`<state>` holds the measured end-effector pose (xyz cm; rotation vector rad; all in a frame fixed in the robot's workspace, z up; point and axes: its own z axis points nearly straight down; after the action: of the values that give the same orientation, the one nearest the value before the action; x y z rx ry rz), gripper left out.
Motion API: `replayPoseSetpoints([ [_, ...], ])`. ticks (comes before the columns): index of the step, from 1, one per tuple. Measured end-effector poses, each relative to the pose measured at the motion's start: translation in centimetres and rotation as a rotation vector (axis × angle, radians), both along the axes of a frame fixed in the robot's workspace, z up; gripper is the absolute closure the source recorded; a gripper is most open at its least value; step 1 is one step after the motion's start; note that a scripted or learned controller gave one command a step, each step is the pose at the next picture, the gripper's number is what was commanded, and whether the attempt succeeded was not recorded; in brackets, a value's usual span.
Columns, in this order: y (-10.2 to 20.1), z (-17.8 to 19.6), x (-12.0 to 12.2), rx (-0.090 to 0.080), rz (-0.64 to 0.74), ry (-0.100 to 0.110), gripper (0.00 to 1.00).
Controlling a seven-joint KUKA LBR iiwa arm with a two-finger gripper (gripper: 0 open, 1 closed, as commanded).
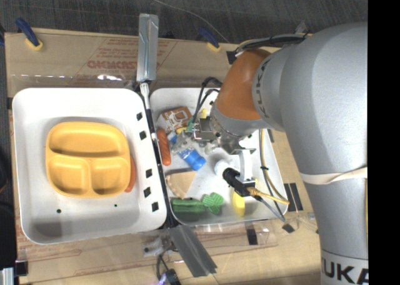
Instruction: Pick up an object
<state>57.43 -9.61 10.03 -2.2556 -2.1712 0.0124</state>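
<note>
Nearest the camera, a green toy (197, 204) and a small yellow piece (239, 205) lie against the front wall of the right bin (164, 97), apart from each other and clear of the arm, so either could be reached from above. A flat tan piece (180, 182) lies just behind the green toy. Further in, a blue object (193, 160) sits near the bin's middle, with an orange sausage-shaped toy (164, 146) pressed along the left wall, where a grasp would probably be awkward. The pincer (201, 132) hangs low over this middle cluster, close to the blue object, which looks the likeliest thing to be picked. Nothing visibly sits in it, and whether it is spread or pressed together cannot be told. A brown packet (177, 116) lies beyond it. The left bin (37, 105) holds a yellow divided tray (89, 157), well apart from the arm. Both bins rest on the surface (75, 49).
</note>
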Motion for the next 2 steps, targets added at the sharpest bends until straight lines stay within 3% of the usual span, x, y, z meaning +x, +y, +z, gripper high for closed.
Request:
replayPoseSetpoints([
  [1,0.2,4.0,4.4,-0.001,0.378,-0.015,0.00],
  [2,-1.6,-0.9,-3.5,0.002,0.332,-0.009,0.00],
])
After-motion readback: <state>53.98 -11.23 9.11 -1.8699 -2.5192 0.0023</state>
